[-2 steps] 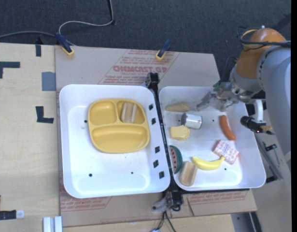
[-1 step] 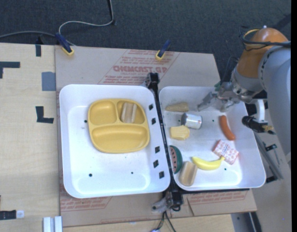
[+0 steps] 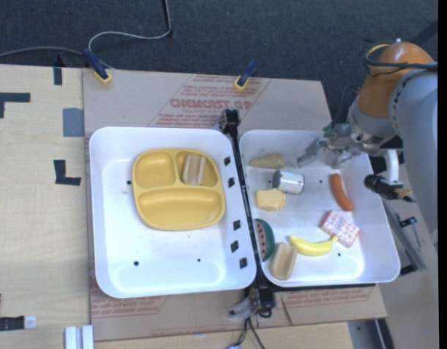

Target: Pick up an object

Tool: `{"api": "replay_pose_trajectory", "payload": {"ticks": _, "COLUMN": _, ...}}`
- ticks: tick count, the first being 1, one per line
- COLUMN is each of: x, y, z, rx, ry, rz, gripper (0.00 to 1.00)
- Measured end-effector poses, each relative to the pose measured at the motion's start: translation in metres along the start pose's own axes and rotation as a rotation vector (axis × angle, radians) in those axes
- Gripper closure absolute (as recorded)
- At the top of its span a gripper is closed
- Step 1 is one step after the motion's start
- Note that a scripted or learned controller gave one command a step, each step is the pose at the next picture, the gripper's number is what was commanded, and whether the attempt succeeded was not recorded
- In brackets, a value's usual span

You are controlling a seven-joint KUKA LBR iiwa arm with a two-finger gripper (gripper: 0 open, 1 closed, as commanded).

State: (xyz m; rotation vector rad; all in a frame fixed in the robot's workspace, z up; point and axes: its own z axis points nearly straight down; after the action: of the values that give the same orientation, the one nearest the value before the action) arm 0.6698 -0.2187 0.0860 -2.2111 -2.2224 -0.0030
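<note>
Brown cardboard (image 3: 201,100) at 12 o'clock reads "CHEMCAST" in red. The gripper (image 3: 322,155) hangs over the right bin (image 3: 379,264), fingers spread open, holding nothing.

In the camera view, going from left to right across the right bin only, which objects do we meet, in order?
Watermelon slice → yellow cheese wedge → silver can → banana → red-and-white packet. The gripper hangs above the bin's far side, its fingers spread, holding nothing.
</note>
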Motion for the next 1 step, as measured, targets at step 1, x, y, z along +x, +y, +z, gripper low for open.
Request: {"api": "replay_pose_trajectory", "payload": {"ticks": 1, "x": 0.0, "y": 0.0, "z": 0.0, "rx": 0.0, "ry": 0.0, "rz": 0.0, "gripper": 0.0}}
